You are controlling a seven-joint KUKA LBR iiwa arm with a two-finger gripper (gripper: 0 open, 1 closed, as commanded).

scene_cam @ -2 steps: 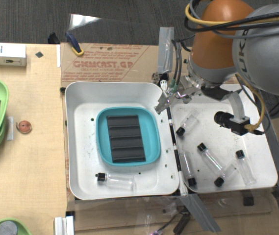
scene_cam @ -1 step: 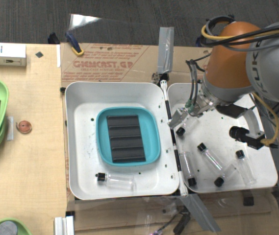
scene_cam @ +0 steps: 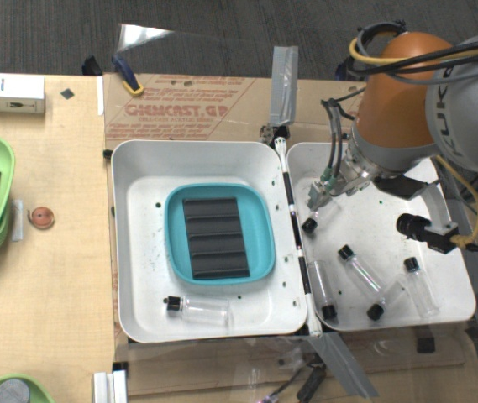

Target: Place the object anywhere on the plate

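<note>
Teal plate (scene_cam: 260,225) sits in left bin (scene_cam: 138,250). Clear black-capped vials in right bin (scene_cam: 449,309); nearest vial (scene_cam: 361,273) lies loose: light, slick, rolls easily (likely fragile). Grip mid-barrel, across axis. Pincer (scene_cam: 321,193) above, gap unreadable, nothing visibly held.

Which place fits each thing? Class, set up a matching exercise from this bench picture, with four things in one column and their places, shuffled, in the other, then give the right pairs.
Things
1. teal plate
2. gripper
3. black ridged block
4. lone vial

Places
A. on the left bin's floor, in front of the plate
B. lying on the plate
C. in the middle of the left bin
D. over the right bin, near its left wall

Pairs: 1-C, 2-D, 3-B, 4-A
</note>
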